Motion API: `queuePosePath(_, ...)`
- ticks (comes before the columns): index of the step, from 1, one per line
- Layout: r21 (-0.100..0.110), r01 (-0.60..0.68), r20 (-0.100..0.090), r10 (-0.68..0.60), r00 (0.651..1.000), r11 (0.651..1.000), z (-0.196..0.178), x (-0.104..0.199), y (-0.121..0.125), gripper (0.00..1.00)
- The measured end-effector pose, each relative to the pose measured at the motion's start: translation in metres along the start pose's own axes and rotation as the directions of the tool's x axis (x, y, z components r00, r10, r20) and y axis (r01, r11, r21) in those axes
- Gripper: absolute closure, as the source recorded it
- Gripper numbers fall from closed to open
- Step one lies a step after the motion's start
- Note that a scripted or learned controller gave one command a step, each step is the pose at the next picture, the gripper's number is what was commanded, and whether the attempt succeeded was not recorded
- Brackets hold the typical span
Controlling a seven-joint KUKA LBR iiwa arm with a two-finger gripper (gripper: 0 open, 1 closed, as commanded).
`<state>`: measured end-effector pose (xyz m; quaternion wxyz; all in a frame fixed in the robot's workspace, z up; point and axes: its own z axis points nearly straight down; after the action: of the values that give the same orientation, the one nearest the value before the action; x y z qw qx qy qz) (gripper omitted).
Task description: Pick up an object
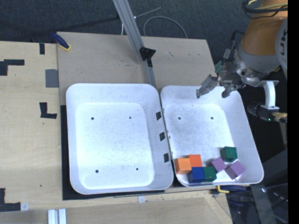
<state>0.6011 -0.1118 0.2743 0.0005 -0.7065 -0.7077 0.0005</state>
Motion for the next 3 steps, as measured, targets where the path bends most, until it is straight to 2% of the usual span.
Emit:
queuePosePath(1,-0.01,-0.001,0.003,0.001,1.0,1.0,-0.243,-0.014,-0.047,0.0)
queuePosePath(2,0.004,0.006,-0.001,-0.006,1.0,1.0,-0.188,0.051,0.017,0.0)
queuePosePath(3,0.008,0.005,-0.001,-0.005,1.0,1.0,-0.114,0.106,0.058,0.0)
